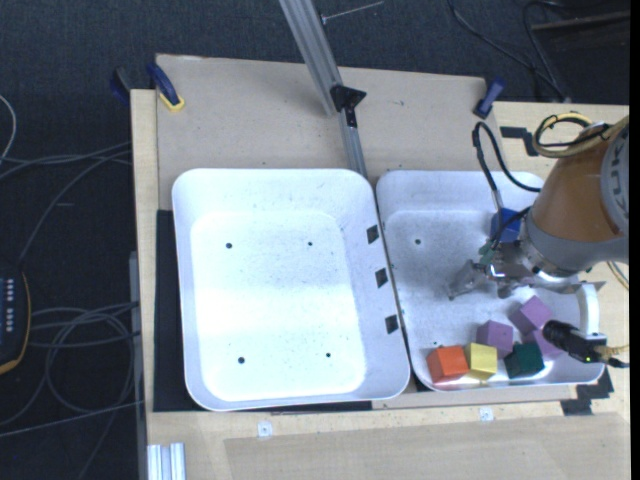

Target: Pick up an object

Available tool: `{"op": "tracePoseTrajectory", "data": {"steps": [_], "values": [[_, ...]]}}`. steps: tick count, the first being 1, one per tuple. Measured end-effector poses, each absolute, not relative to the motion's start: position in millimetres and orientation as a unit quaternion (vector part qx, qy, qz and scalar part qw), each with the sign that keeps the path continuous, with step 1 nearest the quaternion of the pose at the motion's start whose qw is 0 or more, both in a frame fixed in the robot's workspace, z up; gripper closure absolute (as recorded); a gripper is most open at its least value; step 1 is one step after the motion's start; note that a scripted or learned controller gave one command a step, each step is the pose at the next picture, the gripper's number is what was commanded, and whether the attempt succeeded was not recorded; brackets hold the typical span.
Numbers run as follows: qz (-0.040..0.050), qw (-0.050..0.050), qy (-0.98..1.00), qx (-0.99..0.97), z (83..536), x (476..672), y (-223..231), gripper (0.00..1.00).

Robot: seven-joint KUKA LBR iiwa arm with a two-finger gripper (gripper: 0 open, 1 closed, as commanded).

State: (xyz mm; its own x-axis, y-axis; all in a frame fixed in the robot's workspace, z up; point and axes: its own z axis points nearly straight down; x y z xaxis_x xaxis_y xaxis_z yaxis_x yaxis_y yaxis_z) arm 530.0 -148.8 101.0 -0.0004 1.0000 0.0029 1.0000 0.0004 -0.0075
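Pale wooden surface (300, 108) carries two white bins; the right bin (430, 208) holds coloured blocks (483, 358) huddled in its near corner. The gripper (475, 276) hovers over bare floor, fingers spread and empty. Seemingly the approach step; next it must shift toward the blocks and descend.

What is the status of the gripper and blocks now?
Gripper low over right bin, nothing between jaws. Orange block, yellow block, green block clustered at near wall. Path unobstructed.
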Motion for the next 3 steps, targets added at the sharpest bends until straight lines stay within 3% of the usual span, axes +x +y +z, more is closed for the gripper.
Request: {"op": "tracePoseTrajectory", "data": {"steps": [1, 2, 3], "values": [[0.0004, 0.002, -0.707, -0.707, 99, 529.9, -149, 0.00], [-0.0011, 0.001, -0.708, -0.707, 110, 531.1, -148, 1.00], [-0.0018, -0.003, -0.707, -0.707, 167, 523.5, -152, 1.00]]}}
